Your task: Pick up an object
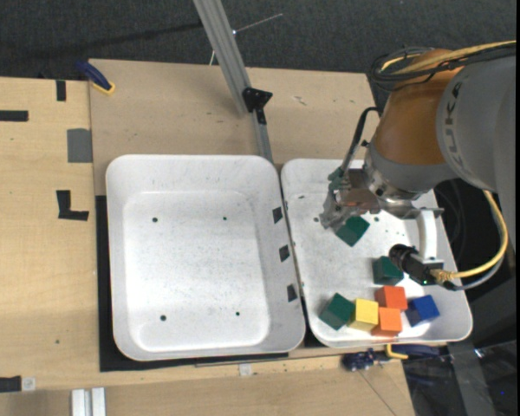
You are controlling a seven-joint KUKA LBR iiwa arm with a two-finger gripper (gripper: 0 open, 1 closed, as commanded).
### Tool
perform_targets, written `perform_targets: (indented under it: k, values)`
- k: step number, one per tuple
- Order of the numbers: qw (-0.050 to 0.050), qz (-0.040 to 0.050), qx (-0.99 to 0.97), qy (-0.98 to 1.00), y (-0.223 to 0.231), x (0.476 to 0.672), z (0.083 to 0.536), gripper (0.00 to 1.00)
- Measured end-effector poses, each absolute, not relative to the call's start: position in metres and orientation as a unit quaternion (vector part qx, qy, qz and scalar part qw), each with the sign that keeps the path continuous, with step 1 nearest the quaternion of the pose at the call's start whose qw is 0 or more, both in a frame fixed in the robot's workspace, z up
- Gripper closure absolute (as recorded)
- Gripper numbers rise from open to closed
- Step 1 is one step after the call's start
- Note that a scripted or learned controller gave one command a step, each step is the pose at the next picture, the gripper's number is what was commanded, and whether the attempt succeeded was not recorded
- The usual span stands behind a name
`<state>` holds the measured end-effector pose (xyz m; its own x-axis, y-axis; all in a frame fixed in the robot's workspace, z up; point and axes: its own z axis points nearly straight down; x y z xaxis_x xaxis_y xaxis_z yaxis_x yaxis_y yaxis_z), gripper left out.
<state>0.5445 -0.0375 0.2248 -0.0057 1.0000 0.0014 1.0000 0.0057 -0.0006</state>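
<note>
Green block (354, 230) sits tilted just below the pincer (342, 217), seemingly between its tips; whether they clamp it, I cannot tell.

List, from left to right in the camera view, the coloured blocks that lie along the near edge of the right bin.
Dark green cube-shaped block → yellow cube-shaped block → orange cube-shaped block → blue cube-shaped block. A second orange block just above overlaps this order, so I leave it out.
</note>
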Motion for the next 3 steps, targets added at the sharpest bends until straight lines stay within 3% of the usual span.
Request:
perform_targets:
  k: [3]
  values:
    - [0.000,0.0005,-0.706,-0.708,0.083,0.645,0.222,1.00]
